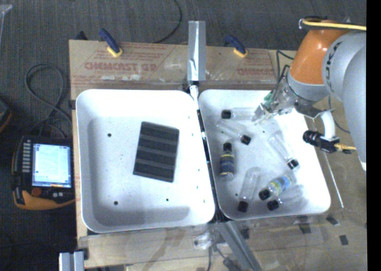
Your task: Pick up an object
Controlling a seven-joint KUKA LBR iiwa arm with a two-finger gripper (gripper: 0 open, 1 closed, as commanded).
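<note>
The right bin [315, 204] holds several small clear bottles with black caps. One bottle [233, 116] lies at the back left, another [226, 162] with a dark label sits near the bin's left wall, and a blue-labelled one [280, 185] lies toward the front. My gripper [266, 111] hangs low over the back right part of this bin, under the orange wrist band [311, 55]. It sits just right of the back bottle and above a long clear bottle [281, 148]. I see nothing held in it.
A black ridged rectangular pad [156, 150] lies in the middle of the left bin [95, 204]. A metal post [196, 55] stands behind the divide between the bins. A handheld pendant [44, 171] lies left of the bench.
</note>
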